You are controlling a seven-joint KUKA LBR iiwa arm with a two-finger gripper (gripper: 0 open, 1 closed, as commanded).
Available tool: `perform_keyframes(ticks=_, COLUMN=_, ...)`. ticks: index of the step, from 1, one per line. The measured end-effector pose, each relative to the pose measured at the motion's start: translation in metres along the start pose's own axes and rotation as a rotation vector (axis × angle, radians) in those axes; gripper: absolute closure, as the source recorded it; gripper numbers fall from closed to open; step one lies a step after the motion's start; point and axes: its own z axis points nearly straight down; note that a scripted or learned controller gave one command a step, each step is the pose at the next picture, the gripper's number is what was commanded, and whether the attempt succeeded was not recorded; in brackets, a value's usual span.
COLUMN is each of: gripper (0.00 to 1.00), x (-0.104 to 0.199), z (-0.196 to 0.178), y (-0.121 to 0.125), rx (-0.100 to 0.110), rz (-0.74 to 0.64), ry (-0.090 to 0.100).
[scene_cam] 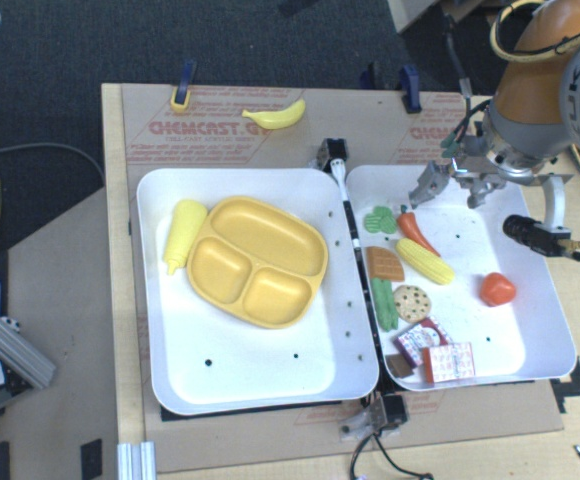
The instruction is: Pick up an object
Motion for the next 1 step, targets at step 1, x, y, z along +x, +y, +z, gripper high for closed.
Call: perform_keyframes(ticks=1, gripper=0.0, x=0.0, z=-0.0082, y=0.0032, rx=-0.014, rz=-0.002, ry=-0.002)
